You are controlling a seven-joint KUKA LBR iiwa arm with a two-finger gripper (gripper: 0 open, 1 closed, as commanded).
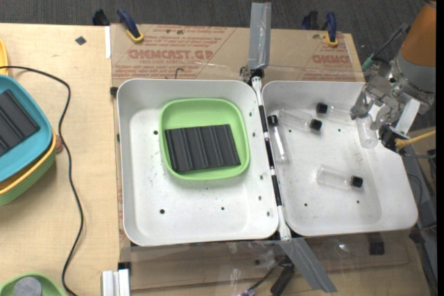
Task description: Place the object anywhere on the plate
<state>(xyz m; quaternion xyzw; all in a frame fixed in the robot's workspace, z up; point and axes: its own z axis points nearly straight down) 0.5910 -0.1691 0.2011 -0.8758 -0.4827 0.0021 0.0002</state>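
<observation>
A green square plate (205, 113) sits in the left bin (139, 170), with a dark ridged mat (202, 148) lying on it. Several clear vials with black caps lie in the right bin (388, 215): one along its left wall (277, 143), two near the back (305, 121) (322, 108), and one toward the front (338, 179). My gripper (374, 120) hangs over the right bin's far right side, well away from the plate. A clear vial-like shape (368, 135) shows just under the gripper; whether it is gripped is unclear.
A raised rim (267, 149) divides the two bins. Cardboard (180, 45) held by clamps lies behind them. Teal and yellow bowls (21, 128) and a black cable (69, 170) sit on the wooden bench at left.
</observation>
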